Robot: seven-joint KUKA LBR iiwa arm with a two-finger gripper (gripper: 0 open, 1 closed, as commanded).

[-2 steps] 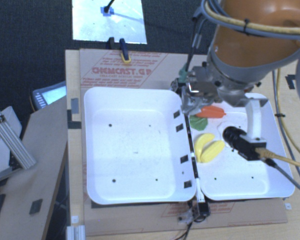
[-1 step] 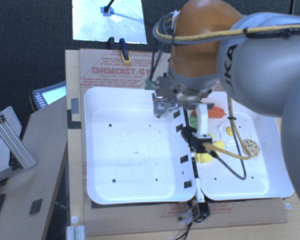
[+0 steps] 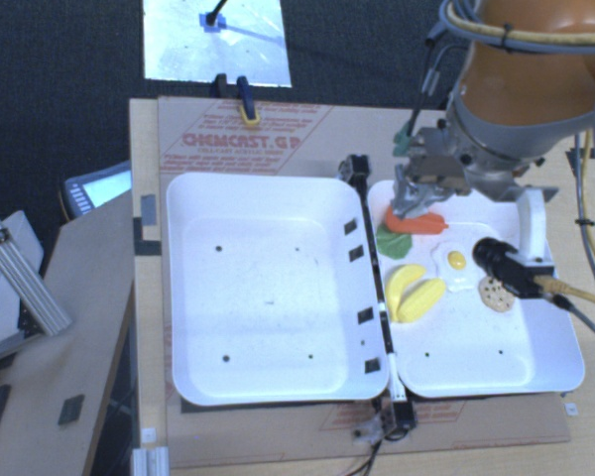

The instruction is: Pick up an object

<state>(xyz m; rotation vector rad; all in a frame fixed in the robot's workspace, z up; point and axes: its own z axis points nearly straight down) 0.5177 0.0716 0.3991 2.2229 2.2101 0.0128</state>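
My gripper reaches down into the far left part of the right bin. Its tips sit right at an orange carrot with a green leafy end. Whether the carrot lies between the fingers cannot be made out from this angle. Just nearer lie a yellow banana pair, a fried egg and a small brown cookie.
The left bin lies beside the right one, joined by black clips along the shared edge. A black cylinder with a cable hangs off the arm above the egg and cookie. The arm's bulk covers the right bin's far right corner.
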